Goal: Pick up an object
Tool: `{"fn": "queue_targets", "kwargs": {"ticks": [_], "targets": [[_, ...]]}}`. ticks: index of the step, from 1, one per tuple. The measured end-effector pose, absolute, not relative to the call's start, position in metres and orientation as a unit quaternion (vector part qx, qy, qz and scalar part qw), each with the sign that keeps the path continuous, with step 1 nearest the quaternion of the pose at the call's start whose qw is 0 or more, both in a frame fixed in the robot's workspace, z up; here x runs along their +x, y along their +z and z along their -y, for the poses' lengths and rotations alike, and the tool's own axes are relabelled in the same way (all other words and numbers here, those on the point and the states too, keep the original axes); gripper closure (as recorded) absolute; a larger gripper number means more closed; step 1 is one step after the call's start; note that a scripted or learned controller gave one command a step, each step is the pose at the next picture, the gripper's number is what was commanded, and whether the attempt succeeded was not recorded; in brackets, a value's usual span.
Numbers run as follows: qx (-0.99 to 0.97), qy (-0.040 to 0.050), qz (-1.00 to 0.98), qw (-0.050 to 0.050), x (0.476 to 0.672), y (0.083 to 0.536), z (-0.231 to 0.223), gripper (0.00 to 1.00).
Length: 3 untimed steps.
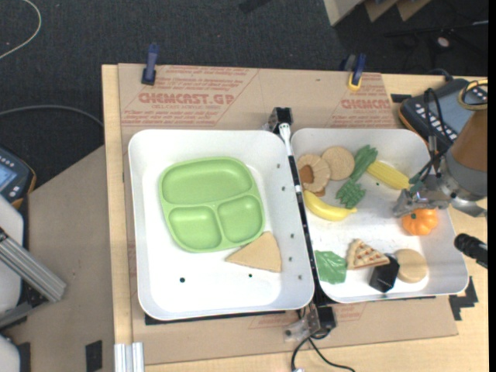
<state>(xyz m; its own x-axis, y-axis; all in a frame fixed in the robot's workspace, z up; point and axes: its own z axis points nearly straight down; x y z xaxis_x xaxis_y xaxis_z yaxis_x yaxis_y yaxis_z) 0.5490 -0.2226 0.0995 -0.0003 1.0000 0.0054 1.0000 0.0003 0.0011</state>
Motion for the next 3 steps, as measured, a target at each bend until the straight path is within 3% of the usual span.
{"fn": "queue_targets", "kwargs": {"ticks": [1, 2, 3], "targets": [[-0.705, -0.0063, 0.709, -0.001, 0.528, 0.096, 0.219, 1.00], [-0.704, -0.0069, 0.710, 0.003, 0.534, 0.087, 0.215, 1.00], [-0.705, -0.0020, 0.709, -0.004, 0.616, 0.086, 0.222, 1.00]]}}
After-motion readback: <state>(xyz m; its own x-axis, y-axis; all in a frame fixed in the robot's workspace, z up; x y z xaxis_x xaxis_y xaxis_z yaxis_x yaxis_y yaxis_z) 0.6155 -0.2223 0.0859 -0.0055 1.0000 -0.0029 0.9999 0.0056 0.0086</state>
